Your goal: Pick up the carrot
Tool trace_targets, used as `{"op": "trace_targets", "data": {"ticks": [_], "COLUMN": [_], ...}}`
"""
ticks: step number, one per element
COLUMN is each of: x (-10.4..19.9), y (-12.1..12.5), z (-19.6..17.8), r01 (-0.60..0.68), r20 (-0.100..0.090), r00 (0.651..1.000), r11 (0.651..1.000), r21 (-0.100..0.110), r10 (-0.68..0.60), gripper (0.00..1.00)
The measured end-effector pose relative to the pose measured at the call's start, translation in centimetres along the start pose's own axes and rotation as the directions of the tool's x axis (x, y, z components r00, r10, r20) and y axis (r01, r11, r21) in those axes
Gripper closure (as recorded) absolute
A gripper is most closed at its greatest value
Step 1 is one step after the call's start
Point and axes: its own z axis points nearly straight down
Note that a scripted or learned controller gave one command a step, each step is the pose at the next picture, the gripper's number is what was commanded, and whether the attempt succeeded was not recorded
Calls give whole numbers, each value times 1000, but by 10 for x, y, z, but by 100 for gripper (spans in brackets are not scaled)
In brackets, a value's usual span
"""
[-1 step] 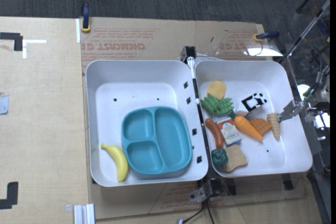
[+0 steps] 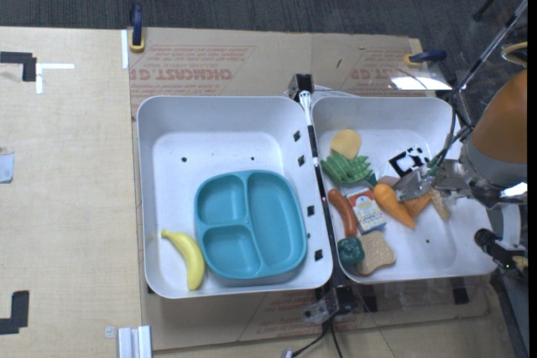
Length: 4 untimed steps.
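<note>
The orange carrot [image 2: 393, 204] lies slanted in the middle of the right bin [image 2: 436, 251], its thick end toward the upper left. My gripper [image 2: 417, 187] hangs low right over the carrot's right side, reaching in from the right under the grey wrist with its orange band [image 2: 506, 123]. The metal tip touches or nearly touches the carrot, and the carrot still rests on the bin floor. Part of the carrot's right end is hidden by the gripper.
Close to the carrot's left lie a small carton [image 2: 367, 210], a red sausage [image 2: 342, 212], green leaves [image 2: 348, 169], a yellow piece [image 2: 346, 142], a bread slice [image 2: 378, 252] and a dark green piece [image 2: 349, 249]. The left bin [image 2: 168, 138] holds a teal divided plate [image 2: 250, 224] and a banana [image 2: 190, 256].
</note>
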Motion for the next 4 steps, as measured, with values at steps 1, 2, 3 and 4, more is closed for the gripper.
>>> {"op": "trace_targets", "data": {"ticks": [1,2,3,4], "x": [29,92,76,76], "y": [4,2,24,23], "z": [8,16,18,10], "r01": [-49,-253,-630,-623], "r20": [2,0,10,14], "r00": [999,967,777,782], "r11": [999,967,776,782], "r21": [0,16,21,26], "r10": [49,253,630,623], "gripper": [0,0,0,100]}}
